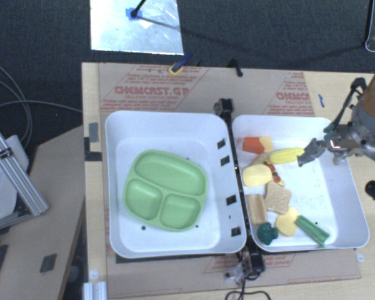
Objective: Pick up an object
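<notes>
The arm is cut off at the right edge. Its pincer hangs over the right bin, grip unreadable, just beside the corn cob; bare floor lies rightward.

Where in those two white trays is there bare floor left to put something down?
Left bin: a bare strip all round the green divided plate, widest along the far wall. Right bin: bare floor on the right half, under the pincer. Crowded: its left side, where the toy food lies packed by the divider.
</notes>
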You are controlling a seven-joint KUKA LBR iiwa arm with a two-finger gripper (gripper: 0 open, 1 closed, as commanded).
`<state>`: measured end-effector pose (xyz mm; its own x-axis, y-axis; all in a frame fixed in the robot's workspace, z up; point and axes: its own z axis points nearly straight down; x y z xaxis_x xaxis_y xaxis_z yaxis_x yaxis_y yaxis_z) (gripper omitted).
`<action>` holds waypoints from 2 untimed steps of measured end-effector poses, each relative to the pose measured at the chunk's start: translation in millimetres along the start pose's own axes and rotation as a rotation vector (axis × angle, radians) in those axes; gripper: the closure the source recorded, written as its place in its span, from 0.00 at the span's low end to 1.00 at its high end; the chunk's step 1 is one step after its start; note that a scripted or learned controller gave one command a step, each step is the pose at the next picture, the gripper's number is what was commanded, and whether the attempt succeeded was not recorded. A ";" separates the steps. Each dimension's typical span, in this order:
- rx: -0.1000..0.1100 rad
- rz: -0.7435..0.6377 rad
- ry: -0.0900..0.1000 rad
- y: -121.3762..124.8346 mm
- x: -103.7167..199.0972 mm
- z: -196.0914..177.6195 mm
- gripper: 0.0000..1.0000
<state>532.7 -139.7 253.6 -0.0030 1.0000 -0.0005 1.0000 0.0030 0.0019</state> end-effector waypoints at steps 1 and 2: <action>0.017 0.002 0.006 -43.3 20.1 147.8 0.00; -0.002 0.002 0.000 -37.3 18.2 129.7 1.00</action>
<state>495.6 -121.7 123.7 -0.0008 1.0000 -0.0001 1.0000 0.0008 0.0042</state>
